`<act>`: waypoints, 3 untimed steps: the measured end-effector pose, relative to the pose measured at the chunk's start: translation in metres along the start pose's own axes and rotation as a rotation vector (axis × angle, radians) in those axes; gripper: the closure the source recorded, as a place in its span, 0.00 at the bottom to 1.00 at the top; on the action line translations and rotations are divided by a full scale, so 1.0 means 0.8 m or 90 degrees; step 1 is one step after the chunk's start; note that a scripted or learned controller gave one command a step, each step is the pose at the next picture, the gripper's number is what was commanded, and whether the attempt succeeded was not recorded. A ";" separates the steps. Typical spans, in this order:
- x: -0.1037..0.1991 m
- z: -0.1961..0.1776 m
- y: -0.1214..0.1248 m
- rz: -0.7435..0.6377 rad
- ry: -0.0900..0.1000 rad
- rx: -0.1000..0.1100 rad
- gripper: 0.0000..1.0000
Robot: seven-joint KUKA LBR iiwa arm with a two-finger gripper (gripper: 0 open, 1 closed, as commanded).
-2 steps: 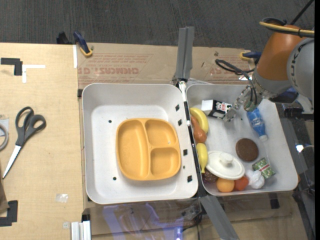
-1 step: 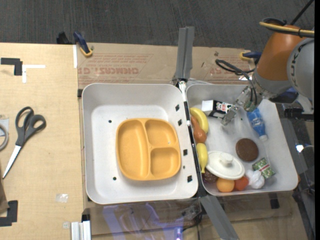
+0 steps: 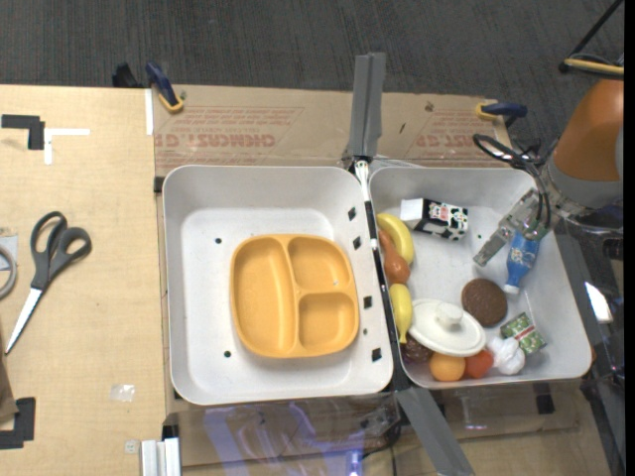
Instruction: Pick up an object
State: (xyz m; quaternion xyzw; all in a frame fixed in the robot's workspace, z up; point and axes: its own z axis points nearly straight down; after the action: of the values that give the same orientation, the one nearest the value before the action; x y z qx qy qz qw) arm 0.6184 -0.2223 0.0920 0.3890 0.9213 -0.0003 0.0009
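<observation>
Overlapping end effector (image 3: 508,228) and blue bottle (image 3: 520,258)

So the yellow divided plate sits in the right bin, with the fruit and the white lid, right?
Not quite. The camera view shows the yellow divided plate alone in the left bin; the fruit and the white lid are in the right bin.

A pair of black-handled scissors (image 3: 45,266) lies on the pale wooden bench (image 3: 79,365) left of the bins, while a flattened cardboard sheet (image 3: 258,127), held by blue clamps (image 3: 165,87), lies behind them.
</observation>
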 end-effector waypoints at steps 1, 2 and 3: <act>-0.001 -0.001 0.004 -0.033 -0.001 0.000 0.00; -0.002 -0.013 0.005 -0.035 -0.003 0.000 1.00; 0.077 -0.169 0.024 0.078 0.001 0.001 1.00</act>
State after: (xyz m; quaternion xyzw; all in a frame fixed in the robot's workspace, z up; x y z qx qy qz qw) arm 0.5885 -0.1645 0.2272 0.4446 0.8957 -0.0006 0.0002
